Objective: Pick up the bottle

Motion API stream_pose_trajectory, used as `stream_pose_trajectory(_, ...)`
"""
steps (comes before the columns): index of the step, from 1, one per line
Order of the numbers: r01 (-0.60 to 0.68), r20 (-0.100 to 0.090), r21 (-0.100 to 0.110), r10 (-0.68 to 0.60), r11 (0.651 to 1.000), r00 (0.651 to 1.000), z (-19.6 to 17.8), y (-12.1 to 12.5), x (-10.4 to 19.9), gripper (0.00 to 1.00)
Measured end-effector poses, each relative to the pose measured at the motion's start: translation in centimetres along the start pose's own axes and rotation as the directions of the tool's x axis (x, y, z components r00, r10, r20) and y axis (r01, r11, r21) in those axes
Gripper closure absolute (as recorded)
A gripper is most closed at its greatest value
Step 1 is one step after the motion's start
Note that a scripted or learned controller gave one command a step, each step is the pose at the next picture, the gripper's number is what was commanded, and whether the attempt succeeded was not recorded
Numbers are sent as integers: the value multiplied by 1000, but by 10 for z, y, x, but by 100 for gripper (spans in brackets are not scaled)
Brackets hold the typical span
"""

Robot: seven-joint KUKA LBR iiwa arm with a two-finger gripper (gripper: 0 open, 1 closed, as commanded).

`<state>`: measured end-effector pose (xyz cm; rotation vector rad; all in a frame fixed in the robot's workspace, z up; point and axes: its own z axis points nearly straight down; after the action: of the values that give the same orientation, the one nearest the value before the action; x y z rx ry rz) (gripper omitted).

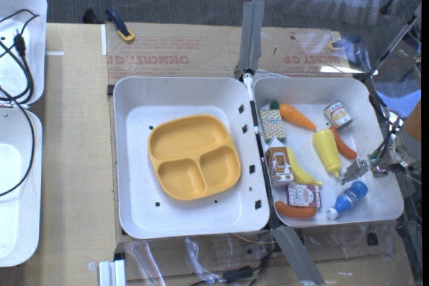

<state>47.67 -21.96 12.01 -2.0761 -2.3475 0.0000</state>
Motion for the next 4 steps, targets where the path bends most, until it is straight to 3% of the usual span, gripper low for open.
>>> stream_pose_trajectory(1,324,6,-2,-324,946,946,29,6,43,0)
stream_pose_trajectory(2,321,7,-4,-321,947,947,20,7,42,100)
stream_pose_trajectory(3,330,7,-3,-330,944,944,29,46,64,100)
stream_pose_trajectory(4,555,8,-1,-555,832,832,28,12,-4,100)
